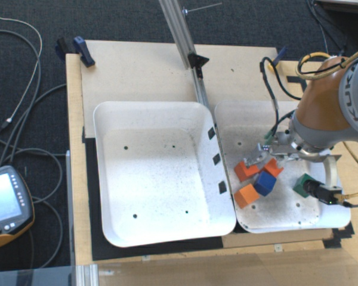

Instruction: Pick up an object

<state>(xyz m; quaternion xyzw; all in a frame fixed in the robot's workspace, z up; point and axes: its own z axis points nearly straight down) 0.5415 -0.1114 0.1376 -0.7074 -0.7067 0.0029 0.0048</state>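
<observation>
Seen from above the bench, the grey arm (331, 109) with its orange band reaches in from the right over the right-hand bin (286, 218), its gripper (264, 154) low among a small cluster of blocks; whether the jaws are parted or closed cannot be told from this angle. Just below the gripper lie an orange-red block (246, 171), a blue block (265, 183) and a second orange block (246, 195), the three touching or nearly so near the bin's left wall. Another orange piece (274, 168) sits beside the blue block, partly under the wrist. A green block (302, 185) rests apart to the right, next to a black fitting. The cluster crowds the divide between the bins, leaving bare floor toward the right bin's front edge. The left-hand bin (107, 159) offers a wide white floor.
</observation>
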